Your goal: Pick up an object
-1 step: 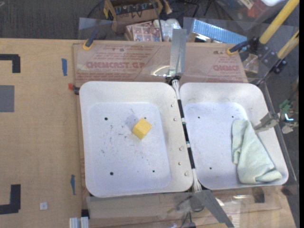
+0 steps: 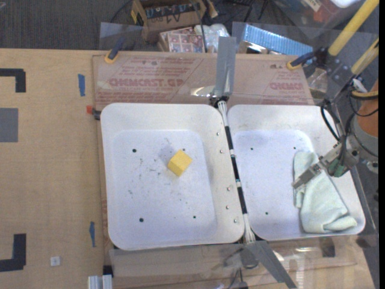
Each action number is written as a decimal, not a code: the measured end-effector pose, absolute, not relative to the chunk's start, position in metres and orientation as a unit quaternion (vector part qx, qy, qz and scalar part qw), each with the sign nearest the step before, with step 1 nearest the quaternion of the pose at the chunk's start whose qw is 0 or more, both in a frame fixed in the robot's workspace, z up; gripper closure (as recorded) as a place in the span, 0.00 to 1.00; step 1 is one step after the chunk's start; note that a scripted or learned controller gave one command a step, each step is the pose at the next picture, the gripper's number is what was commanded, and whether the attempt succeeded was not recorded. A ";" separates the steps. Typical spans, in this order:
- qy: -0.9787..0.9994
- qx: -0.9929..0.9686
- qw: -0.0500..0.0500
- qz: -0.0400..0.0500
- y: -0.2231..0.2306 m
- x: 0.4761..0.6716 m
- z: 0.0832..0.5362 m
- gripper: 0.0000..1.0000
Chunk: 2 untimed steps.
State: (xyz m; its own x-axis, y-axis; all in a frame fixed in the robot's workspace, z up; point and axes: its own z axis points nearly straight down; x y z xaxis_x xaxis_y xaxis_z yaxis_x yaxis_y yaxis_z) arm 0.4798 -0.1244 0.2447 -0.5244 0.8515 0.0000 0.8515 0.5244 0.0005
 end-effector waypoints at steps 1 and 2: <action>0.978 0.207 0.005 0.000 -0.106 0.481 0.365 0.00; 0.978 0.208 0.005 0.000 -0.106 0.481 0.365 0.00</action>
State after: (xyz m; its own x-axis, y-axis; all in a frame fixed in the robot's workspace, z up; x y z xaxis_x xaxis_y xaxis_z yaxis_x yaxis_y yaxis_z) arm 0.4809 -0.1064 0.3654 -0.9138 0.4061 -0.0094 0.4061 0.9138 0.0023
